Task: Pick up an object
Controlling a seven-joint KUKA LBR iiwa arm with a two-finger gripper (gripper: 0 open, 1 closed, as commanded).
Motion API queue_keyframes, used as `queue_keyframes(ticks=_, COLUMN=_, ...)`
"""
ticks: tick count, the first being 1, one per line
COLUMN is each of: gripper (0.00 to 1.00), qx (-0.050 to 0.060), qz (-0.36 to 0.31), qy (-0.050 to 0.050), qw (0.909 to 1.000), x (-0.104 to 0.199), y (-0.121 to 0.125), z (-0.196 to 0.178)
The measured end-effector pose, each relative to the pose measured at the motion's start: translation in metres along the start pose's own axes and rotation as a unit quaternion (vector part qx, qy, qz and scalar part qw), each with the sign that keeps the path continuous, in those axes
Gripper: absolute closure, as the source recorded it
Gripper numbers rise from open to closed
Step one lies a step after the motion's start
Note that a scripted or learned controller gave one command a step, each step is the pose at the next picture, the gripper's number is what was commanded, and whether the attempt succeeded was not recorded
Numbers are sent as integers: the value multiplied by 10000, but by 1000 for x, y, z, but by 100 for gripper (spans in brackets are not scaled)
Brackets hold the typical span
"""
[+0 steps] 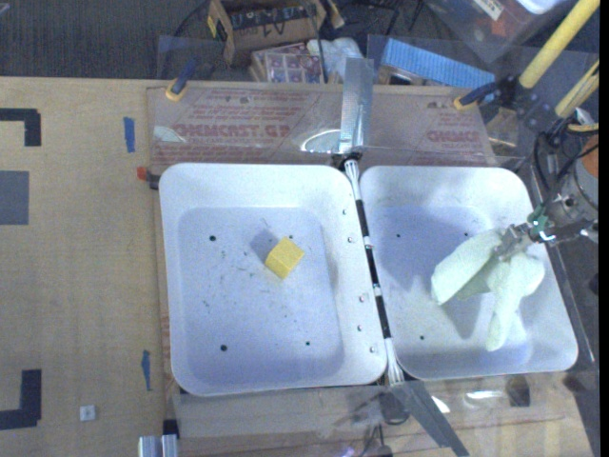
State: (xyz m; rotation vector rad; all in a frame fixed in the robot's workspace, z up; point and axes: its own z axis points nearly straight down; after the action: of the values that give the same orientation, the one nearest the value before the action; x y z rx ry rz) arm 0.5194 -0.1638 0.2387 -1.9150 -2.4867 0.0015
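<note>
Nearest, a pale green cloth [485,279] lies in the right bin [409,350], spread from its middle toward the right wall. My end effector [521,239] sits at the cloth's upper edge, touching it; finger spacing cannot be determined. Farther left, a yellow block [284,257] rests mid-floor in the left bin [190,350].

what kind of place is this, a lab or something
Probably a robotics lab or workshop bench. Two white bins sit side by side, the left bin holding a yellow block and the right bin a pale cloth, with clamps, cables and boxes cluttered behind the bench.
</note>
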Motion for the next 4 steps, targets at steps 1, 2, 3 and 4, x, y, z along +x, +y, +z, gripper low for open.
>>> queue_keyframes(ticks=1, gripper=100, qx=3, qz=-27, qy=-1, qw=10000, x=59, y=45, z=24)
queue_keyframes(ticks=2, gripper=100, qx=-10, qz=1892, qy=-12, qw=9819, x=102, y=108, z=56)
queue_keyframes(ticks=3, gripper=100, qx=13, qz=1932, qy=-4, qw=9812, x=116, y=100, z=56)
queue_keyframes(ticks=4, gripper=100, qx=-22, qz=-477, qy=-16, qw=9989, x=201, y=133, z=24)
